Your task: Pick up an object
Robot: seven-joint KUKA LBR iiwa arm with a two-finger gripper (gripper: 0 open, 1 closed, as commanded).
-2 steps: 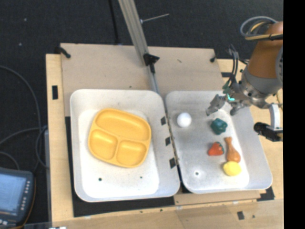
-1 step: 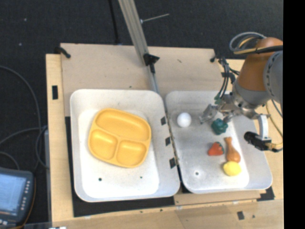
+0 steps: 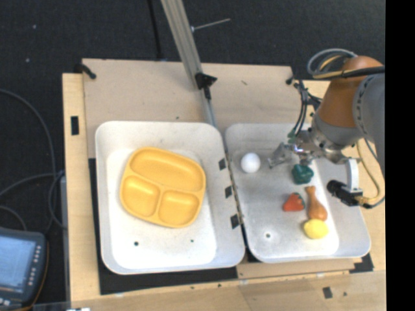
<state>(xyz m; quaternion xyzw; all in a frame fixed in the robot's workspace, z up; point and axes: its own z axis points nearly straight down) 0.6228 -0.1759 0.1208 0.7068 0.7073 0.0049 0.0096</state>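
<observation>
From my station I see the gripper low over the right bin, near its back edge, with pale metal parts splayed toward the left. I cannot tell how wide it stands, and I see nothing between its parts. A dark green object lies just beside it on the near side, close enough that I cannot tell whether they touch.

The arm comes in from the right, its orange band above the grey wrist, bent down over the bin's back right corner. Cables loop around it, and a black fitting hangs off to the right over the bin's edge.

A white ball rests on the bin floor to the left of the gripper, near it but apart. Further forward lie a red piece, a tan drumstick-shaped piece and a yellow lemon-like piece. The drumstick lies just beside the red piece, with its lower end at the yellow one.

The left bin holds a yellow divided tray with three compartments, lying flat, well apart from the gripper. Both bins sit side by side on the counter, and a slanted metal pole rises from behind them.
</observation>
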